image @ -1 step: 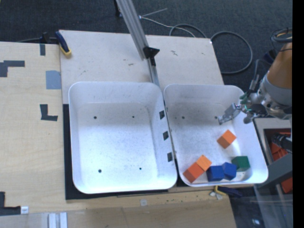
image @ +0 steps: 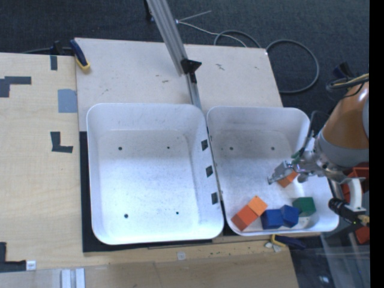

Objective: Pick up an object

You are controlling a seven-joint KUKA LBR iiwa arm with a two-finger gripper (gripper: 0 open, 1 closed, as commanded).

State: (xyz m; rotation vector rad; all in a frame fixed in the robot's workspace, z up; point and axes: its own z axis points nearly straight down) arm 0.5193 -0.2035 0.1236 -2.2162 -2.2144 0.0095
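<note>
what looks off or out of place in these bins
Nothing looks spilled or broken. The blocks all sit bunched in the right bin's near corner: orange block, red-brown block, two blue blocks, green block. The gripper hangs above them with something orange at its tip; a grasp can't be confirmed.

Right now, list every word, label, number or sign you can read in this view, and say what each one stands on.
None can be read.
Black tape marks on the wooden bench: plain shapes, no letters.
Small dark tabs on the wall between the left bin and the right bin: too small to tell.
Coloured blocks near the gripper: no visible print.
</note>
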